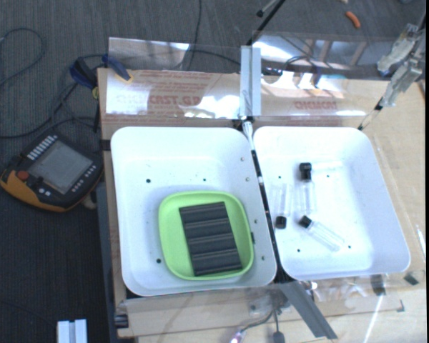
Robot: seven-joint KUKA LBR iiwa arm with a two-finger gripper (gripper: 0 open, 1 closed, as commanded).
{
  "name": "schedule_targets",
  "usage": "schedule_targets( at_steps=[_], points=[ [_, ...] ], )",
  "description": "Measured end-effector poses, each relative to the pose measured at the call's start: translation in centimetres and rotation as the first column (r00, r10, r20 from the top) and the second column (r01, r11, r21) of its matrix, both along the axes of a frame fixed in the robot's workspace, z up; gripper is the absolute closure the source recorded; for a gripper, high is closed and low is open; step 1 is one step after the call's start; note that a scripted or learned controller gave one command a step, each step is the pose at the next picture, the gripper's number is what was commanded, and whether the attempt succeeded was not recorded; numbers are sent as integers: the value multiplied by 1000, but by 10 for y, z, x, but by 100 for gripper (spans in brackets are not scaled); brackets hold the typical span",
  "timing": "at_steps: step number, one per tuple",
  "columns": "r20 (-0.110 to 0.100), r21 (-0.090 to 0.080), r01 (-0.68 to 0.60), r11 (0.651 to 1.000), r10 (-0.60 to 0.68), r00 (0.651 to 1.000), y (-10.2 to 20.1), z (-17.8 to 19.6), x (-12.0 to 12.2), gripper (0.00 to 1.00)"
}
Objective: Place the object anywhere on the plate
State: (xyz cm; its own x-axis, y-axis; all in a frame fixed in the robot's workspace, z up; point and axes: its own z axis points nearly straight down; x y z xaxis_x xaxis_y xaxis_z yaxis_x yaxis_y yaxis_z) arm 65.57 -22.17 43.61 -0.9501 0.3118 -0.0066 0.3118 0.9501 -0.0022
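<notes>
The bench (413, 148) carries two white bins side by side, and a dark carpet floor (43, 63) with black cables lies around it. The left bin (134, 191) and the right bin (375, 213) touch each other along their inner edges. Behind them stands a low clear wall with reflections, and an upright metal post (251, 81) rises between the two bins at the back.

In the left bin, toward its front and right side, lies a green plate (169, 216) with rounded corners. A dark grey block (210, 239) with ridges across its top lies flat on the plate. It covers most of the middle of the plate and stays inside the green rim on all sides.

On the floor to the left of the bench lies a hand controller (53, 171) with a grey screen and an orange body.

The gripper (400, 61) is at the top right corner, above the bench and behind the right bin, well apart from both bins. It has no object in it that I can see, and I cannot tell if it is open or closed, because it looks small and pale there.

In the right bin lie three small clear tubes with black caps. One tube (305, 188) is near the middle, a second tube (322, 234) lies tilted in front of it, and a third tube (279, 207) lies close to the left wall.
</notes>
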Motion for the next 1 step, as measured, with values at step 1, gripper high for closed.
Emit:
schedule_targets(
  at_steps=[1],
  points=[
    [-1, 0, -97, 995, 97, 995, 1, 0, 7, 0]
  ],
)
